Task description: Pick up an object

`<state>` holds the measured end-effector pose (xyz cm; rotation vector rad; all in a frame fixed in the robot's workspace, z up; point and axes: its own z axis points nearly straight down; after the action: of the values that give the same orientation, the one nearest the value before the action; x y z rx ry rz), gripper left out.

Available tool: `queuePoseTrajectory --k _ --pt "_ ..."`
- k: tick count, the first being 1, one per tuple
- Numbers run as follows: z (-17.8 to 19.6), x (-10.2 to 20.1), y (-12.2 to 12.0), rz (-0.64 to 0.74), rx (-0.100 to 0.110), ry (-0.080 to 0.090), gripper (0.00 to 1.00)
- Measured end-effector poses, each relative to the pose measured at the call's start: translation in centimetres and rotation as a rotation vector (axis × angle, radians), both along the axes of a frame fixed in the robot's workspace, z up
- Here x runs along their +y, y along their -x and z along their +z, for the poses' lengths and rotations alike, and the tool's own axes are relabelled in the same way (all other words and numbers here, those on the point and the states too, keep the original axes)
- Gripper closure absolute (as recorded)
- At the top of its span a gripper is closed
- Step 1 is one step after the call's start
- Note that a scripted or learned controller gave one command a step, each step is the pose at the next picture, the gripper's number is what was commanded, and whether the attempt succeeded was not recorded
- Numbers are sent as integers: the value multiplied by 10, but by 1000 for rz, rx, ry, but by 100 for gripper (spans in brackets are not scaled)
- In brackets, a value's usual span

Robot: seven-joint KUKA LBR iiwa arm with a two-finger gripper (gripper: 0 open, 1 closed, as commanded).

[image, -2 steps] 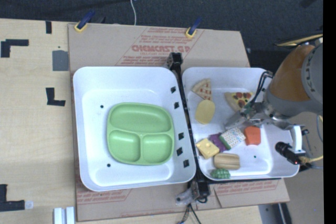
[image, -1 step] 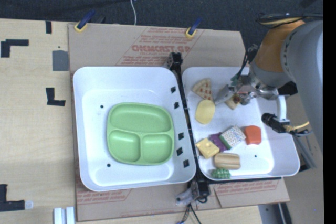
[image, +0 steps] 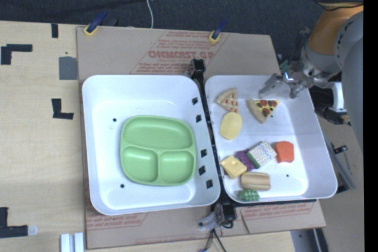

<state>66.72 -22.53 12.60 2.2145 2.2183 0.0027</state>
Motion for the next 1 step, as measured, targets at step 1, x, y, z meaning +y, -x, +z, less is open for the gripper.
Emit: queuePoseTrajectory --k 1 --pt "-40 47 12 2 0 3 0"
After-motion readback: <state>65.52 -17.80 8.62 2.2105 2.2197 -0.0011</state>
